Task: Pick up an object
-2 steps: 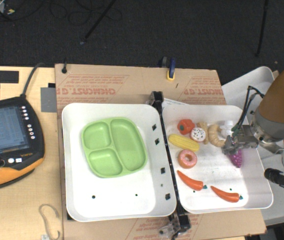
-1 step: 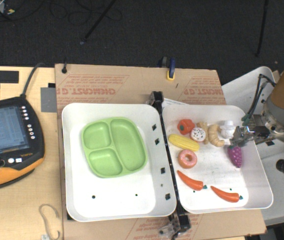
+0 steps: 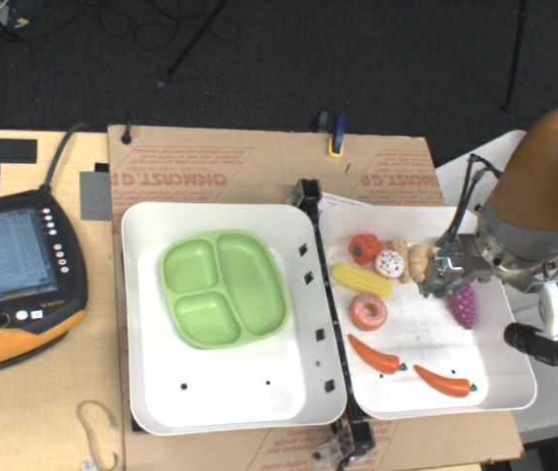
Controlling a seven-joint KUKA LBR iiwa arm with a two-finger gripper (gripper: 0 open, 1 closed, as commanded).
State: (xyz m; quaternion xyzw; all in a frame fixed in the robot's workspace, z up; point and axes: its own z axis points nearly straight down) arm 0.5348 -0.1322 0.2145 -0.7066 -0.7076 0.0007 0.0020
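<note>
The right bin (image 3: 499,386) holds several toy foods: a red tomato (image 3: 364,248), a white speckled ball (image 3: 389,263), a tan piece (image 3: 419,261), a yellow corn cob (image 3: 361,280), a pink donut (image 3: 368,312), two red chili peppers (image 3: 375,354) (image 3: 444,380) and purple grapes (image 3: 463,304). My gripper (image 3: 439,275) reaches in from the right, low over the bin between the tan piece and the grapes. Its dark fingers sit right beside the tan piece; I see nothing clearly held between them.
The left bin (image 3: 161,381) holds a green divided plate (image 3: 225,288). A teach pendant (image 3: 14,278) lies at the far left of the bench. Cardboard (image 3: 259,165) lies under both bins. A black divider clamp (image 3: 310,199) sits between the bins.
</note>
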